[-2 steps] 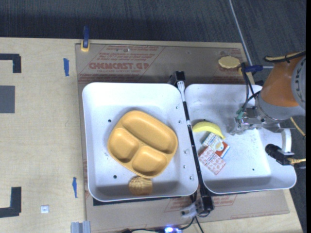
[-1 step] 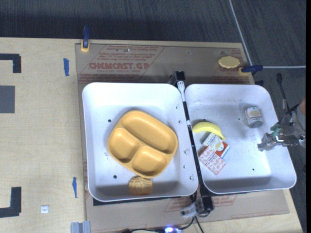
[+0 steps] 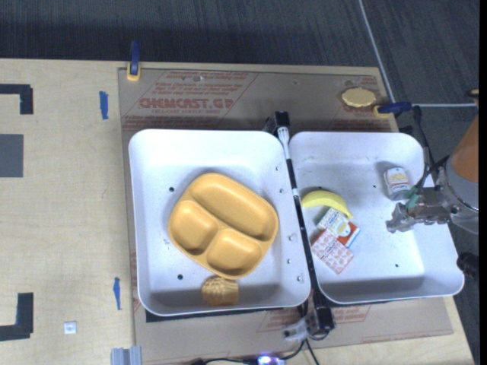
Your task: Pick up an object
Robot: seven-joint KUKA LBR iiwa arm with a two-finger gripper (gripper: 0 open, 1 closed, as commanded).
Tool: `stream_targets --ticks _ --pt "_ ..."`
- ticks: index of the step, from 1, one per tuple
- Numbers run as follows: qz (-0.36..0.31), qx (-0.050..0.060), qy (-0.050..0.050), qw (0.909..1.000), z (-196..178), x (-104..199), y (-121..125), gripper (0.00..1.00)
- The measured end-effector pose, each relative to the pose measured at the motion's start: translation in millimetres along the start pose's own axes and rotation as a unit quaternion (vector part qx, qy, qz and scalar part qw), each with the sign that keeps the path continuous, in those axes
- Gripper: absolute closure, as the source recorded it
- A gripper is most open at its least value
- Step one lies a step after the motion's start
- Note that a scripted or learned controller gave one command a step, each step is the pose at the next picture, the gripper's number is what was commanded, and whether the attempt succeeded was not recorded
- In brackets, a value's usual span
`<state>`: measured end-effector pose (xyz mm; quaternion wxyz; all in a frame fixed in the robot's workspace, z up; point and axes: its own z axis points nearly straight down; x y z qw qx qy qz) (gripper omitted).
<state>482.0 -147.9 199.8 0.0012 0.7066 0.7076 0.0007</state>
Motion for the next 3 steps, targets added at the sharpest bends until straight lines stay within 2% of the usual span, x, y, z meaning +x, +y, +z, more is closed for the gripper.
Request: stream_targets --ticks 1,2,3 --pt "0.000 0.000 0.000 1.0000 0 0 0 0.00" --pt "0.001 0.000 0.000 1.0000 114 -27 -2 0.00" --pt "0.001 -0.003 -0.002 1.0000 103 -27 -1 1.00"
